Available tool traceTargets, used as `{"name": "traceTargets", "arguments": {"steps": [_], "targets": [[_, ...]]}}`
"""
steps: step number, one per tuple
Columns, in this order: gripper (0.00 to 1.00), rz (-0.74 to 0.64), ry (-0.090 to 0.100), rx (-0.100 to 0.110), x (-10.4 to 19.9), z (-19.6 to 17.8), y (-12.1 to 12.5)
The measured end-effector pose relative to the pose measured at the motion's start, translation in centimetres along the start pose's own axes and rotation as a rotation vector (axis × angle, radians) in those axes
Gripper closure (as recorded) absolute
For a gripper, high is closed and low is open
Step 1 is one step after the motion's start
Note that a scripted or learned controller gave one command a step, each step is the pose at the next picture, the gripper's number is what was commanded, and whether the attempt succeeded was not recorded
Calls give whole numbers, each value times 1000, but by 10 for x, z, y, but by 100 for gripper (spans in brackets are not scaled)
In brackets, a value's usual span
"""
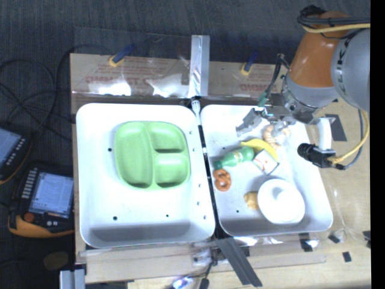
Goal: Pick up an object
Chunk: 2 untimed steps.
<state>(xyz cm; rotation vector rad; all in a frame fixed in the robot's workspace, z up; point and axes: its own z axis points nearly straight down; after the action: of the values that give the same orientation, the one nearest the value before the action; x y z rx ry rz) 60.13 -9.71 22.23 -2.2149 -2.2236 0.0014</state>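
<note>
**Two bins, one crowded: gripper poised over the right one**

Two white bins sit side by side, and I am working in the right bin (319, 218), where the clutter lies. The gripper (257, 120) hangs over that bin's upper part, its fingers (246, 126) spread apart with nothing between them. So I judge this to be the approach step: nothing is grasped.

Closest beneath it are a yellow banana (260, 146) and a small pale pretzel-like piece (277, 134), lying just beside each other. A green bottle (236, 158) lies on its side just below the banana, with a small white carton (265, 162) touching the banana's lower end. Further down are an orange pretzel (222, 179) near the divider and a white bowl (280, 201), turned over.

The left bin (90, 221) holds a green divided plate (152, 153).

For the next move I would centre the jaws over one item, probably the banana, descend straight and close. The crowding is my worry: a finger may land on a neighbour.
</note>
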Motion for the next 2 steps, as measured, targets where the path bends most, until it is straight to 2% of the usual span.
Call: {"name": "traceTargets", "arguments": {"steps": [1, 2], "targets": [[0, 30, -1, 0, -48, 89, -31], [0, -104, -4, -9, -53, 133, -25]]}}
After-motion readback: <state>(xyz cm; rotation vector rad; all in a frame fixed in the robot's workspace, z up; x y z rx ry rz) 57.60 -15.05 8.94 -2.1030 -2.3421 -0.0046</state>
